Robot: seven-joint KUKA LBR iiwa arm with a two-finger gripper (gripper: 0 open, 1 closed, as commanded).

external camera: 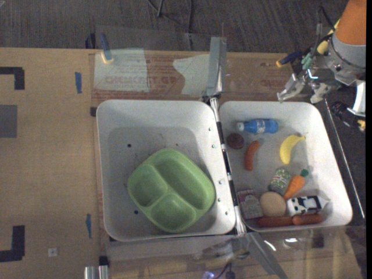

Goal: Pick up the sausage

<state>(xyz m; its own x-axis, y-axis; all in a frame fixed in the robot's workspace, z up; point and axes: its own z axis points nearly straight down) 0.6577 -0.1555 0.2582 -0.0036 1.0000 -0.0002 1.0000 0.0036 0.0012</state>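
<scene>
A short orange-red sausage (251, 154) lies on its own in the right bin (331, 150), left of centre, with a brown round piece (235, 140) just above it. A longer reddish-brown sausage (289, 220) rests along that bin's front wall. My gripper (303, 93) hovers over the bin's back rim at the upper right, well away from both sausages. Its fingers are open with nothing between them.
The right bin also holds a blue bottle (257, 125), a banana (289, 147), a carrot (295, 183), a small can (280, 180), a bread roll (272, 203) and a milk carton (305, 204). A green divided plate (170, 189) lies in the left bin (116, 127).
</scene>
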